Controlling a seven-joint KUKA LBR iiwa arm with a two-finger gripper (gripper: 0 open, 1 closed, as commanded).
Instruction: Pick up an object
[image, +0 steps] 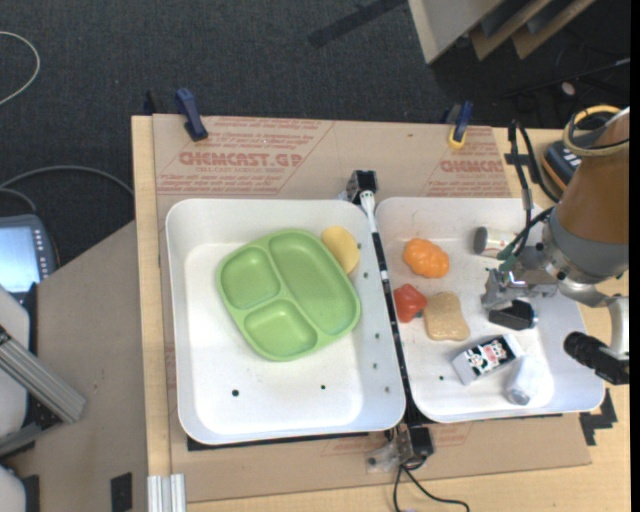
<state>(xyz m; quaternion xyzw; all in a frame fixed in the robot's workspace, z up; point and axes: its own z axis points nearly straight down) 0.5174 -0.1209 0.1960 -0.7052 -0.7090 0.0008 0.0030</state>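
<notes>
My gripper (507, 301) hangs over the right bin (440, 395), near its right side, just above a small black-and-white box (483, 359). In that bin lie an orange fruit-like piece (427, 258), a red piece (409, 302), a tan bread-like slice (446, 317) and a grey cylinder (520, 380). Nothing shows between the dark fingers. The left bin (200, 380) holds a green divided plate (288, 294) with a yellow piece (342, 247) at its upper right edge.
A black-and-white brush-like tool (368, 205) lies along the ridge between the bins. Blue clamps (190, 113) hold the cardboard sheet at the back. The arm's orange band (598, 205) covers the right bin's far right corner.
</notes>
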